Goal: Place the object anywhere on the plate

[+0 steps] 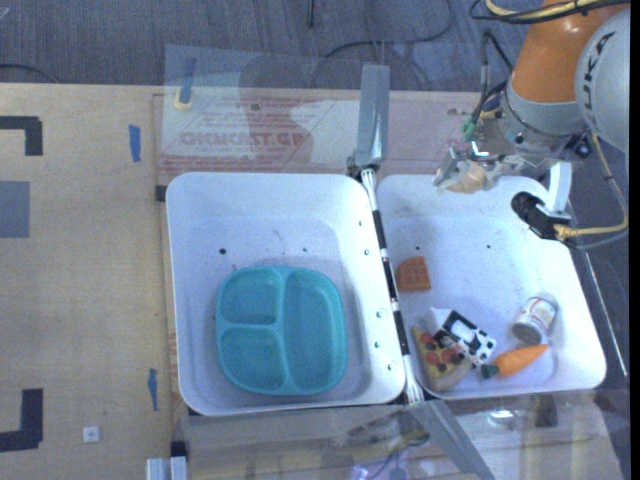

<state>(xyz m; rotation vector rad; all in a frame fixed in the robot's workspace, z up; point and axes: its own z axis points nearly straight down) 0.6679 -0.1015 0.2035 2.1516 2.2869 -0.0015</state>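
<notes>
A small tan object (466,176) sits between the claw's (464,175) fingers, over the right bin's (480,238) back edge; the blue-green plate (282,330) lies flat in the left bin (265,213).

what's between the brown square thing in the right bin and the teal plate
In the camera view, the divider where the two bin rims meet lies between the brown square and the teal plate; otherwise bare white floor.

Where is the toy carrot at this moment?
The toy carrot lies in the right bin, near its front right corner, just below the small can.
</notes>
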